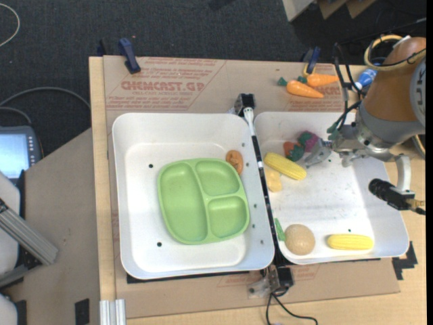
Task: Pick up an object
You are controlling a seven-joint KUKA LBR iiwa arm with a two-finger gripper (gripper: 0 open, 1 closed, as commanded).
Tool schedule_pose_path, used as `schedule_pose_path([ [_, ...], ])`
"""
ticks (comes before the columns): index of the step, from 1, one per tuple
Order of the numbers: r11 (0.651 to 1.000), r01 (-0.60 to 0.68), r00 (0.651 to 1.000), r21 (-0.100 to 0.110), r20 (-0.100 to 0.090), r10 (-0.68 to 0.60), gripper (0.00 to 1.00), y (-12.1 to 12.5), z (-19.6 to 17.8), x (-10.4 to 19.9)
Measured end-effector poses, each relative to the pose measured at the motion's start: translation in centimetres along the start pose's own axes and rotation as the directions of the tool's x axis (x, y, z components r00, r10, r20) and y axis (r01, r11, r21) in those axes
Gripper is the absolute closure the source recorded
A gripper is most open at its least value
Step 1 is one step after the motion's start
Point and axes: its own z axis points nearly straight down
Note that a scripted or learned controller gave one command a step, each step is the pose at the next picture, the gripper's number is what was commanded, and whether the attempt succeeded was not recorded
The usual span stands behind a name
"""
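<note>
Hand (319, 156) beside two corncobs (285, 166)

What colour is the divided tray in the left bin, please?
Light green; the tray shows clearly in the camera view, lying flat in the left bin.

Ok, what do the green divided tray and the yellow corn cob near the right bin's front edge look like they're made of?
The green tray: looks like moulded plastic, smooth with a soft sheen and rounded compartment walls. The corn cob: probably toy plastic or rubber, uniform bright yellow and slightly glossy; the picture can't tell hard from soft.
</note>
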Motion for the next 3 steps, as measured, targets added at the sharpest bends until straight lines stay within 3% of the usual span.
schedule_pose_path([
  [1,1.000,0.004,1.000,0.000,0.000,-0.004,0.00,4.8,7.4,2.3],
  [2,1.000,-0.009,1.000,0.002,0.007,0.009,0.00,-6.2,6.9,3.0],
  [3,1.000,0.002,1.000,-0.007,0.002,-0.002,0.00,2.1,6.9,2.3],
])
